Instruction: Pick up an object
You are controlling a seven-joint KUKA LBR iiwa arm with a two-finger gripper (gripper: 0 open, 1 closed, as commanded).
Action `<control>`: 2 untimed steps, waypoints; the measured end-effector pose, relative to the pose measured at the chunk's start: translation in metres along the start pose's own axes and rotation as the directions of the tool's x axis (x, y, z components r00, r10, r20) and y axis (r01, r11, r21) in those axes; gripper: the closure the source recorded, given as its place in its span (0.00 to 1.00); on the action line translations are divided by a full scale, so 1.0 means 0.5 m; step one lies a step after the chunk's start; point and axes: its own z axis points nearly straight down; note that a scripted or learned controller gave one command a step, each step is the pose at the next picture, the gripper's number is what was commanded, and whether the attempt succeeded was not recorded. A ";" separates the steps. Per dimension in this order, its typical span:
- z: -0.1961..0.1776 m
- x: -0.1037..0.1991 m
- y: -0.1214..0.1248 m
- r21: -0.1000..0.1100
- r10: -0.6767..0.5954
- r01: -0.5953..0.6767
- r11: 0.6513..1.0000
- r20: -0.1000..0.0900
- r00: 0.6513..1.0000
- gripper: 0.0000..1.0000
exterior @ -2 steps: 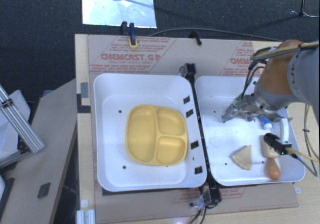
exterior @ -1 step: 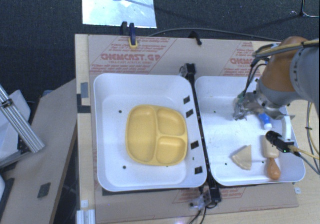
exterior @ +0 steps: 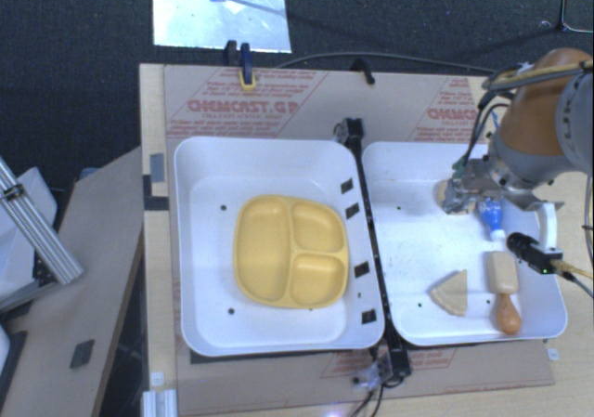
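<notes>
A yellow divided plate (exterior: 290, 251) lies alone in the left bin (exterior: 200, 220), while all the action gathers in the right bin (exterior: 408, 257). There, a tan wedge (exterior: 451, 293) rests toward five o'clock of the bin, with a wooden brush (exterior: 503, 289) just beside it, its long axis running twelve to six. The jaws (exterior: 458, 198) hang low over the bin's upper right, at about twelve o'clock from the wedge; whether they are open or closed cannot be told from this angle. A small blue-and-white object (exterior: 491, 217) lies just at their four o'clock, the nearest candidate for a pick, and the brush sits further on along much the same line.
</notes>
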 end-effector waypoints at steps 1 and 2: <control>-0.106 -0.006 -0.016 -0.002 0.002 -0.002 1.000 0.001 1.000 1.00; -0.211 -0.007 -0.011 -0.002 -0.001 0.001 1.000 0.001 1.000 1.00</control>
